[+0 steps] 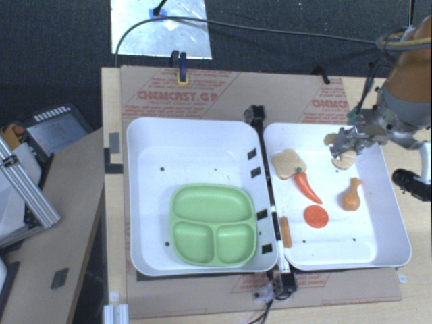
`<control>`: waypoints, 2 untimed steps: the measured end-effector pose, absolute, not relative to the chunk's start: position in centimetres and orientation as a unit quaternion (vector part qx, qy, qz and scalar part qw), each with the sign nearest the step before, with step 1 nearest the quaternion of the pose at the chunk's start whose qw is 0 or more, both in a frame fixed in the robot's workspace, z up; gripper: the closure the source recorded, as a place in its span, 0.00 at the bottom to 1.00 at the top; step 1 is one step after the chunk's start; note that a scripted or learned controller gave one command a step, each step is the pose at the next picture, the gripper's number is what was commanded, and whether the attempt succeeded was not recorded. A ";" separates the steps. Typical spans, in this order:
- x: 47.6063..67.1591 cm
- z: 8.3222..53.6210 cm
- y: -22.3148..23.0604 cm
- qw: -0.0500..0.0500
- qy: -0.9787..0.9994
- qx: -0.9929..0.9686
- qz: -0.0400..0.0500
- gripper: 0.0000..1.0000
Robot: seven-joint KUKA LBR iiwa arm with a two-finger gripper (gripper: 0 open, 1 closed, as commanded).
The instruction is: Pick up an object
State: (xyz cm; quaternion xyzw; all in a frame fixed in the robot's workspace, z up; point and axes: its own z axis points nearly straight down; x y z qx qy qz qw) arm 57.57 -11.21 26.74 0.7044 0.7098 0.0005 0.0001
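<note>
Hovering at the far edge of the right bin (398,248), the hand (347,147) sits over a small tan piece (344,159), probably light, stiff toy food best pinched across its width, though whether it is apart or together I cannot tell.

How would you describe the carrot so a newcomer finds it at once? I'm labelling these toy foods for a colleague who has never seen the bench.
Look in the right-hand shallow white bin, near its left wall. The small orange toy carrot lies there slantwise, its top touching the flat beige slice and the round red disc just below its tip. It alone is long, pointed and bright orange.
</note>
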 end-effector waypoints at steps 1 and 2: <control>56.4 25.5 -5.1 -0.001 0.711 0.704 0.001 1.00; 55.1 25.5 0.3 0.000 0.710 0.704 0.000 1.00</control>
